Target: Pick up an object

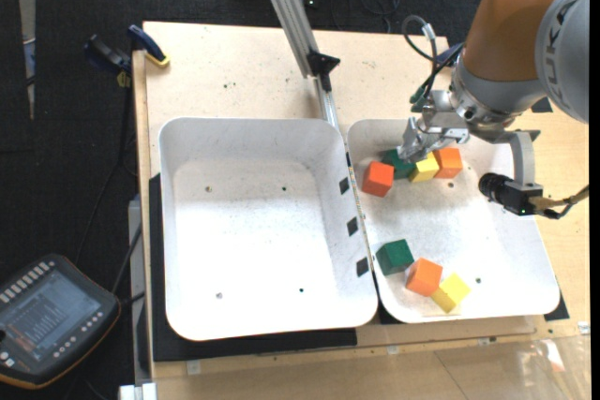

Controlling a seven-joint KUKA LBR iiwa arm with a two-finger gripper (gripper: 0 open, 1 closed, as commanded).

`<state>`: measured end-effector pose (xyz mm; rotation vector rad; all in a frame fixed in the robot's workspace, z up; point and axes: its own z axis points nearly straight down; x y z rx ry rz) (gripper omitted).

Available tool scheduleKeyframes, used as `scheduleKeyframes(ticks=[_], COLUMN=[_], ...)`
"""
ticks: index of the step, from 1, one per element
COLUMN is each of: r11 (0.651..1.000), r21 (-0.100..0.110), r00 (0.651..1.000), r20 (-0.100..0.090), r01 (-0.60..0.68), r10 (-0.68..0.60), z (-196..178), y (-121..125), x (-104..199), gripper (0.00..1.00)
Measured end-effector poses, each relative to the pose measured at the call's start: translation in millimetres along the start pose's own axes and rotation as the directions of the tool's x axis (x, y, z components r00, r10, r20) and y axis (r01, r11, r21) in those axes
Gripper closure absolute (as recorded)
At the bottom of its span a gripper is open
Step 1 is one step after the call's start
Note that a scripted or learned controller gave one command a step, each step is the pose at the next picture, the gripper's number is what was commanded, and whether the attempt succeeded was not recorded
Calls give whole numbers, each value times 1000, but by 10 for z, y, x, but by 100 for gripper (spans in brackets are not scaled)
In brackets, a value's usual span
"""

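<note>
**Pick not yet made: jaws down among the upper blocks**

Nothing lifted so far, judging by the scene. Every block resting on a bin floor, none raised clear. Approach apparently done; grasp and lift left to do.

Left to right:

- Left bin (178,145): bare white floor with a few dark specks.
- Right bin (525,295): seven blocks, in two clusters.
- Upper cluster, near the bin's far wall: orange block (378,178) at the left, tilted; dark green block (401,168) just beside it, partly hidden; yellow block (426,169) touching the green; second orange block (449,162) at the right end.
- Lower cluster, near the front: green block (394,256), then orange block (424,276), then yellow block (451,292), the last two touching.

Count by colour: three orange, two green, two yellow.

Gripper (418,143) poised right above the upper cluster, over the green and yellow pair, close to or touching them. State of the jaws impossible to tell from this angle: tips lost against the blocks, no block visibly between them. Likeliest target, as a judgement only: the dark green or the yellow block of the upper cluster.

Both bins side by side on the table (234,61).
</note>
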<state>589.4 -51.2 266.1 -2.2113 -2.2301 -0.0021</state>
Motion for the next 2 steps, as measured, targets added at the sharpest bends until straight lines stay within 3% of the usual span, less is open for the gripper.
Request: scheduleKeyframes(ticks=[2], r11=[1000], r21=[1], r00=[1000], r20=[0], r01=[0], r10=[0], z=[164], y=[-131], x=[1023], gripper=[100])
